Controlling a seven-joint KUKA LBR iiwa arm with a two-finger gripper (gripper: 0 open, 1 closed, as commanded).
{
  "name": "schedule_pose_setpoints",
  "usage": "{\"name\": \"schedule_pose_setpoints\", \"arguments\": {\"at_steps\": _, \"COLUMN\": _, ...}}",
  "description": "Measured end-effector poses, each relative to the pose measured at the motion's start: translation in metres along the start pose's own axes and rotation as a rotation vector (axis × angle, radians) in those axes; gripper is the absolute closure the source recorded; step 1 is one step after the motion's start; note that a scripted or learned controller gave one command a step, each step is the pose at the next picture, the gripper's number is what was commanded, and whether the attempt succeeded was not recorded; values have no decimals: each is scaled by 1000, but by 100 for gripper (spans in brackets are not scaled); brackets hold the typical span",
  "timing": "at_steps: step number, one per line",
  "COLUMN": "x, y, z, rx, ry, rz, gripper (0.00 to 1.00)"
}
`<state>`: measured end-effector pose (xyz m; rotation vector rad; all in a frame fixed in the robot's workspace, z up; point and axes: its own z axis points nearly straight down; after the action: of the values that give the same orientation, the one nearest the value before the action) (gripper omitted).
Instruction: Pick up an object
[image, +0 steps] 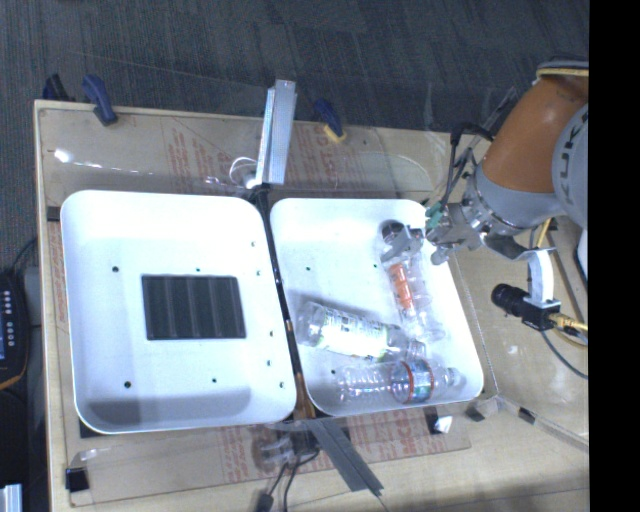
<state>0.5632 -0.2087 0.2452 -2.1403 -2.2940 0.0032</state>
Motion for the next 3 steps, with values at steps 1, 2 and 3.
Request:
{"name": "schedule_pose_setpoints", "arguments": {"at_steps": 1, "x": -2, "y": 24, "z": 34, "rx": 2, "ry": 1, "rz": -135, "gripper": 0}}
{"name": "schedule_pose_setpoints", "arguments": {"at_steps": 2, "x": -2, "y": 22, "z": 48, "rx": -1, "ry": 0, "rz": -208, "gripper": 0}}
{"name": "schedule_pose_setpoints", "arguments": {"at_steps": 3, "x": -5, "y": 64, "z": 94, "rx": -3, "ry": -2, "rz": -255, "gripper": 0}}
